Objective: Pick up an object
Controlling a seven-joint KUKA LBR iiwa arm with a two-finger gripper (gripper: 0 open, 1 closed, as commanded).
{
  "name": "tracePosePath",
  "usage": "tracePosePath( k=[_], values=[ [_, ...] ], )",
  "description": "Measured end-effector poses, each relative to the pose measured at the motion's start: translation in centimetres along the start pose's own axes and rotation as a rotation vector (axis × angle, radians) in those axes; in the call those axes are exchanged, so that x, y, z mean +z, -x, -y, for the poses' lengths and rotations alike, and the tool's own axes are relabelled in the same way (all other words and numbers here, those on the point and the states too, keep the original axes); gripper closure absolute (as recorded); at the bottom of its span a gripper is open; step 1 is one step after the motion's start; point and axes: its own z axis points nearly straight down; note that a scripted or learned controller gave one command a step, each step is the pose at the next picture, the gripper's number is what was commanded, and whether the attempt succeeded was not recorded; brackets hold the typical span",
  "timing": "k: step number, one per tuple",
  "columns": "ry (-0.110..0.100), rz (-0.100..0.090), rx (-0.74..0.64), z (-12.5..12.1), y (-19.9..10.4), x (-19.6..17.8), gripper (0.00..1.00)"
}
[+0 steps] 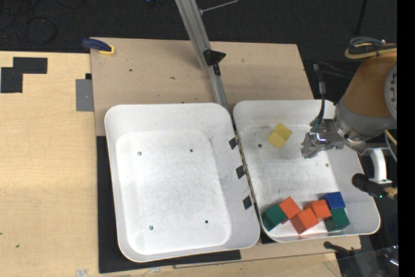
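A yellow block (280,136) lies alone in the upper middle of the right bin (254,115). Along that bin's front edge sits a cluster of blocks: a green one (273,215), orange ones (290,207) (305,221) (320,209), a blue one (334,200) and a dark green one (337,222). My gripper (314,143) hangs over the right side of the bin, a short way right of the yellow block and above the cluster. Nothing shows between its fingers.
The left bin (113,119) sits beside the right one, joined by black clips (238,170). A slanted aluminium rail (192,16) rises behind the bins. A blue and yellow clamp (98,45) rests at the bench's back left corner.
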Motion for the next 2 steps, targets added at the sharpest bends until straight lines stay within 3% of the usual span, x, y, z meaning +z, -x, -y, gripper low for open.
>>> tracePosePath(
  k=[2],
  values=[
    [0.004, 0.001, -0.006, -1.7, -0.7, -11.7, 1.00]
  ],
)
